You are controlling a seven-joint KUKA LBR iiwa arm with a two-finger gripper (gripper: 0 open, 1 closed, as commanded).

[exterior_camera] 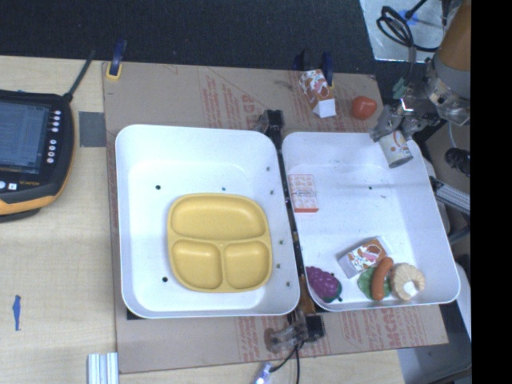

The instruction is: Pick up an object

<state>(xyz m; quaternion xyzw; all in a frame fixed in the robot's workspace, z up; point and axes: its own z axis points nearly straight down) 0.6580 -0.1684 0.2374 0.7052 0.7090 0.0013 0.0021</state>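
Note:
My gripper point(397, 134) hangs over the far right corner of the right bin point(360, 174). It is shut on a small grey can point(398, 151) with an orange mark, which tilts just below the fingers. In the bin's near right corner lie a purple grape bunch point(323, 283), a printed packet point(362, 257), an orange sausage-like piece point(382, 277) on something green, and a pale round bun point(407, 282). A red and white card point(303, 192) lies at the bin's left wall.
The left bin point(144, 214) holds a yellow divided plate point(218, 241). Behind the bins, on the cardboard, stand a small carton point(317, 91) and a red tomato point(363, 107). A tablet in an orange case point(28, 146) lies at the far left.

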